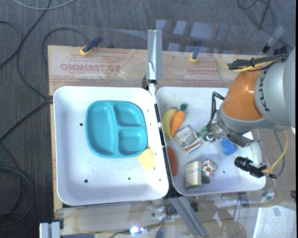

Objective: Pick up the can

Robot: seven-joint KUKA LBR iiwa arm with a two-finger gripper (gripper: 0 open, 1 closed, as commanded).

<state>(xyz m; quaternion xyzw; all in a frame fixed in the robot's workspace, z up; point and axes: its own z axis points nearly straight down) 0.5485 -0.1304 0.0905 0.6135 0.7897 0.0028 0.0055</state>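
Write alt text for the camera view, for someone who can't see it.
A grey and orange robot arm reaches from the right over the right bin, which holds a can, a carrot, a banana and small packets. The left bin holds a blue divided tray and a yellow block.

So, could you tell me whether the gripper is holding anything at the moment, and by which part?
That cannot be told: the gripper is low in the right bin, its tip hidden under the wrist. The can lies apart, untouched.
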